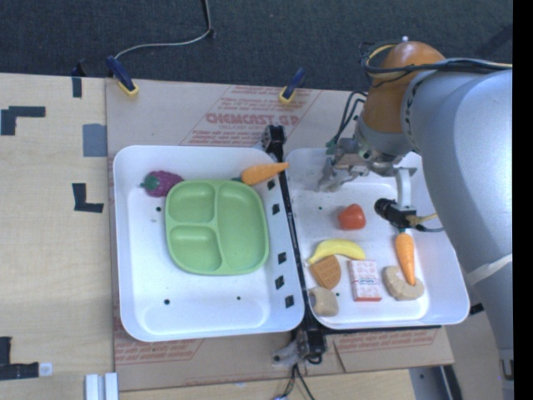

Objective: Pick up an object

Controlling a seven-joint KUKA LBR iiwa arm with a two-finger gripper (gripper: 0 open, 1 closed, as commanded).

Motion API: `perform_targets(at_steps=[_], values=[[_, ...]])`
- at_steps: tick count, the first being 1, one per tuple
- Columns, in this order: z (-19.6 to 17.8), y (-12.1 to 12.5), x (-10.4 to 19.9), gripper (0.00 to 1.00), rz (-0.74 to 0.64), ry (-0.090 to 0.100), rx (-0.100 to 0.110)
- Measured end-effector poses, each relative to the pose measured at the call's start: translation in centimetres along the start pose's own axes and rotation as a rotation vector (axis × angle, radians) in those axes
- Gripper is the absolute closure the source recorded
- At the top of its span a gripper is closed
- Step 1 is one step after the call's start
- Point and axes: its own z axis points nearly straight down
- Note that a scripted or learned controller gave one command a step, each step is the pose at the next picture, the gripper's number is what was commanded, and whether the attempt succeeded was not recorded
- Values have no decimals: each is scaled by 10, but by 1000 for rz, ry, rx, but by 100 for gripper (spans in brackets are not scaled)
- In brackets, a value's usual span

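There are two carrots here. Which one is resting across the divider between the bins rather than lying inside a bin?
The carrot at the top of the divider, beside the green plate, pointing left. The other carrot lies wholly inside the right bin, near its right side.

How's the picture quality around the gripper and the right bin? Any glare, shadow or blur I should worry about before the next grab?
Camera view: lighting is even and soft; the right bin floor is bright white but not blown out. The gripper is small and slightly soft, and casts a faint grey shadow on the bin floor beneath. The tomato, banana and carrot read sharply. The grey arm looms large and a little blurred.
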Motion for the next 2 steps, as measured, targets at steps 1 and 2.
perform_targets(at_steps=[1, 2], values=[[0, 0, 0, 0, 0, 0, 0], [-89, -76, 66, 0, 1, 4, 2]])
